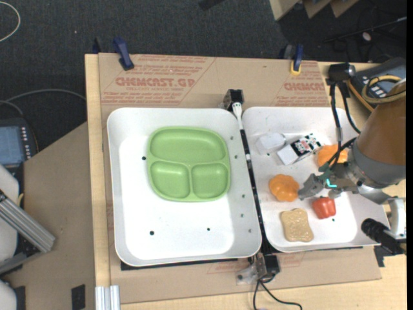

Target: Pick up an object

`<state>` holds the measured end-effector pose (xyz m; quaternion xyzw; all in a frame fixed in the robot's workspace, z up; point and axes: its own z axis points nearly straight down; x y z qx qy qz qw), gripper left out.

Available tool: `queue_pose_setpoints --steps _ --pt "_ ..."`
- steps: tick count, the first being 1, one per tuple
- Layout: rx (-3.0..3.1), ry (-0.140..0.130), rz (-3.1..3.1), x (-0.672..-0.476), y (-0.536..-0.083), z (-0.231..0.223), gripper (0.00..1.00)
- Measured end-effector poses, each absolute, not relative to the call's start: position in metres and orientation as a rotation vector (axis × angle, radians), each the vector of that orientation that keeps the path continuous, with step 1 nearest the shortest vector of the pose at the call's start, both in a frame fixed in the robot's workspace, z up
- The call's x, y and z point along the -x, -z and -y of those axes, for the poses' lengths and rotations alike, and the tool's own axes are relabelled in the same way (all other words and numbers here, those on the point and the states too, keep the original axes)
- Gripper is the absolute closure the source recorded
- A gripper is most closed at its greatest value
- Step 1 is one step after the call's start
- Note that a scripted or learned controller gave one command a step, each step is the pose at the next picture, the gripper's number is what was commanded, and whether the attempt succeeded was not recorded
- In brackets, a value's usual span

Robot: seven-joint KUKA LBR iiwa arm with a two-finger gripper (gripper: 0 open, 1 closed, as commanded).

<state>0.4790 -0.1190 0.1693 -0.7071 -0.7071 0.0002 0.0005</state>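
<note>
pepper (325, 206) (red), just below hand (317, 184)

Bench (193, 76): a brown cardboard-covered top with red printed lettering ran across the frame, tilted slightly in view.
Clamps: a blue clamp (122, 52) gripped the far edge at the left, and a blue and yellow clamp (296, 59) gripped it further right.
Left bin (122, 192): a shallow white bin sat directly on the bench, taking the left half.
Right bin (271, 237): a second shallow white bin sat just beside it, their inner rims touching.
Black fittings: a small black fitting (233, 98) stood at the far end of the seam between the bins, and another (269, 264) at the near end.
</note>
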Motion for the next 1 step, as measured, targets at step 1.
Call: queue_pose_setpoints --steps 1 --pt "2.222 0.001 2.224 -0.4790 -0.1040 0.1400 0.00"
